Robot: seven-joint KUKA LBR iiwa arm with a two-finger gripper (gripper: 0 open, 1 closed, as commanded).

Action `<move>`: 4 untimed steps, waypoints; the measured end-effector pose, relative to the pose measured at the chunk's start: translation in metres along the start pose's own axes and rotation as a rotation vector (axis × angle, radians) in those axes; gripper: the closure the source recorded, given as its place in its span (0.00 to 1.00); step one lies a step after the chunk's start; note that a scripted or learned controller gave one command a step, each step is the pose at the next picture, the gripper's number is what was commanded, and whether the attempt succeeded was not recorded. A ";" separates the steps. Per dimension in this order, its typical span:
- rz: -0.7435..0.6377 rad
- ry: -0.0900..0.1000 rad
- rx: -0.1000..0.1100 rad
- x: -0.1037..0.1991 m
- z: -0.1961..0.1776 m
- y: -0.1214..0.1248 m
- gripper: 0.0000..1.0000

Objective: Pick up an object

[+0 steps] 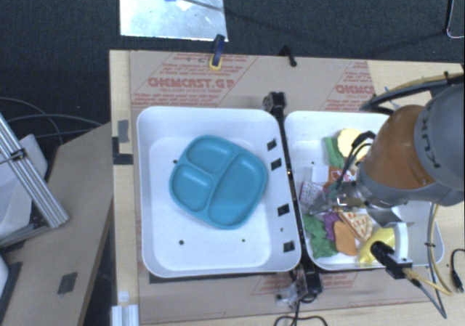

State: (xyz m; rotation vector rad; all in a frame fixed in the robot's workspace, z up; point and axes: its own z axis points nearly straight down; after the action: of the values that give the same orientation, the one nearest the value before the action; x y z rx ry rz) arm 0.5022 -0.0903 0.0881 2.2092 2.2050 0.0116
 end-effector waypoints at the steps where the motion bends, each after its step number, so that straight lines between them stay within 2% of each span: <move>1: -0.009 0.007 0.007 0.003 -0.044 0.082 0.00; 2: -0.017 0.014 0.005 0.097 -0.150 0.101 0.00; 3: -0.009 0.011 0.024 0.127 -0.094 0.070 0.00; 4: -0.012 0.010 0.017 0.124 -0.107 0.073 1.00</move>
State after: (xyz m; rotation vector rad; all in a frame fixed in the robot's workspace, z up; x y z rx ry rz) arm 0.5731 0.0347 0.1959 2.2096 2.2311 0.0039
